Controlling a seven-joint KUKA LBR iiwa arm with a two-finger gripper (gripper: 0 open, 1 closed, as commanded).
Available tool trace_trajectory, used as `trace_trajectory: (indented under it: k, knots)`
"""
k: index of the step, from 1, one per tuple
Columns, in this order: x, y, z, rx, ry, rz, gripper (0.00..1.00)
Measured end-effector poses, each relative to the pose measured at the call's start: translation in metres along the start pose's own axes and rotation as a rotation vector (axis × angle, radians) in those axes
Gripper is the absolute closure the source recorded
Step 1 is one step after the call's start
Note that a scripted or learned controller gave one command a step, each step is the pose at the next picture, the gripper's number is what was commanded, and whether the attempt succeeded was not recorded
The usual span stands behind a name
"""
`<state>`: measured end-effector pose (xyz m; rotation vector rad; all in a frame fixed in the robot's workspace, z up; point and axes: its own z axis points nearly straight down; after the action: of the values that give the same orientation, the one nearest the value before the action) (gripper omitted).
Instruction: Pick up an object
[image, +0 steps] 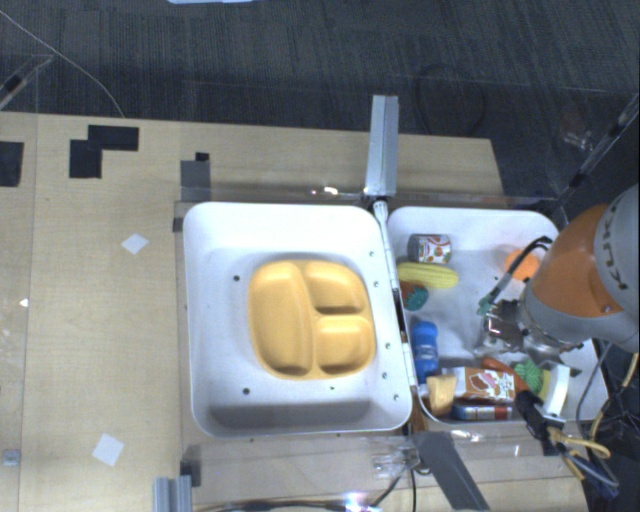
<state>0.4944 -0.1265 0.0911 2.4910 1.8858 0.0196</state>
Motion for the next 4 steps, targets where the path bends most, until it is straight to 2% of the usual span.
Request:
trace_trajectory:
  k: [1, 2, 3, 4]
  knots:
    - [-0.049, 0.011, 0.001, 0.004, 0.000, -0.060, 1.00]
    - [-0.047, 0.013, -0.011, -0.001, 0.000, -0.066, 1.00]
    - [-0.070, 0.017, 0.002, 0.010, 0.002, 0.319, 1.00]
    - [-0.052, 0.024, -0.007, 0.019, -0.001, 0.258, 1.00]
